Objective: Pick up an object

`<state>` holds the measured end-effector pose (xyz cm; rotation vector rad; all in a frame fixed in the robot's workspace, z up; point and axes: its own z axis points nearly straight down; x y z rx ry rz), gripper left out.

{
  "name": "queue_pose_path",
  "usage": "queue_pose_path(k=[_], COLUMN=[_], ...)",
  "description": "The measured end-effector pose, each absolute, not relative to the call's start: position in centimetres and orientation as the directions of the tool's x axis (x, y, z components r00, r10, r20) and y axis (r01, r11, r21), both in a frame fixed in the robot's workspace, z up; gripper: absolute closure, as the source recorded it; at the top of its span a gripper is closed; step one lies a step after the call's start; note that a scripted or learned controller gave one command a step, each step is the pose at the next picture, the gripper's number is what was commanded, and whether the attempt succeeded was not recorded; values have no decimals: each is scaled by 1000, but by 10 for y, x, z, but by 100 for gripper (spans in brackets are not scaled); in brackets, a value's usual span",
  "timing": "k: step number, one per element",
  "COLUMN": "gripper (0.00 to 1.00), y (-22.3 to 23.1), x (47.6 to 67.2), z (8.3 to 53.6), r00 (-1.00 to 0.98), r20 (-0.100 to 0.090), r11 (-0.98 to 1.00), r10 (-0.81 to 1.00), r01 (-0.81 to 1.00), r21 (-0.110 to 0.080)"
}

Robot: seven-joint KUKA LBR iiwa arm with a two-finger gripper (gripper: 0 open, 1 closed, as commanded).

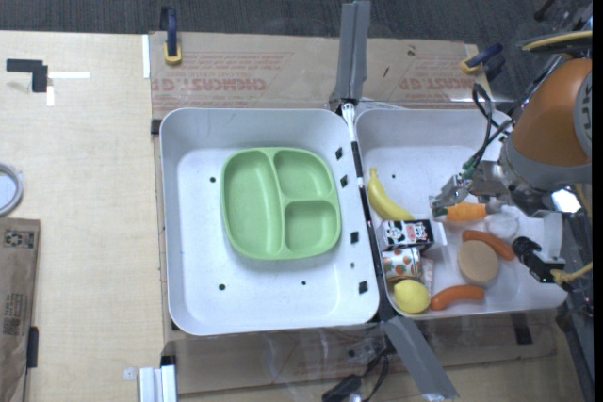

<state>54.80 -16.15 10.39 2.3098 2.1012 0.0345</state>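
the tabletop (75, 297) carried two shallow white bins side by side. the left bin (188, 231) held a green divided plate (281, 202), lying flat near its middle with three compartments facing up. the right bin (415, 132) held a cluster of toy food toward its near side: a yellow banana (384, 199) lay close to the divider between the bins, a small black and white carton (407, 233) sat just near of the banana's lower end, and a printed can (400, 261) lay just near of the carton. a yellow lemon (411, 296) rested in the near left corner of that bin, with an orange sausage (456, 297) just to its right. a round tan piece (479, 265) sat beyond the sausage, with a red sausage (488, 244) curving along its far edge. an orange carrot (465, 213) lay farther back, just beside the tool (450, 196). the grey arm with its orange band (556, 113) reached in from the right, and the tool hung low over the right bin, above the carrot's left end. whether it was open or closed could not be told, and no object was visibly gripped.
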Motion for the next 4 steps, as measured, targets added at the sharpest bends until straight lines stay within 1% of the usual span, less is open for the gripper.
queue_pose_path(k=[1,2,3,4], gripper=[0,0,0,0], y=[-173,-174,-136,-123], x=[534,534,593,658], z=[103,103,91,92], r00=[118,119,61,123], r20=[20,20,0,-2], r11=[-119,-119,-61,-123], r10=[993,993,998,992], r01=[993,993,998,992], r21=[26,25,-1,-6])
